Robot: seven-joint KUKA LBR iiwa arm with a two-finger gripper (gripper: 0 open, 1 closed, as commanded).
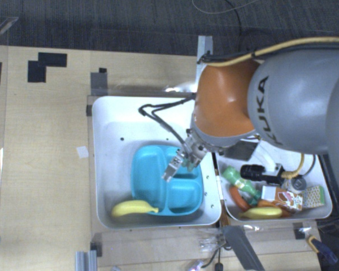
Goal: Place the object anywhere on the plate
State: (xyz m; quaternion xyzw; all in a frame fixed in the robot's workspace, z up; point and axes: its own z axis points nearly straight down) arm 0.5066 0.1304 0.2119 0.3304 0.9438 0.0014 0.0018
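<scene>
Hand (174,170) over blue plate (152,176), grip unclear; banana (133,208) near bin's (104,151) front edge.

I see open white floor in the left bin (110,126) at its upper left. Lower down, the blue plate (164,182) and banana (134,209) crowd it. The right bin (326,208) is packed with clutter.

Robot lab; KUKA arm (282,89); white bins (104,151)
</scene>
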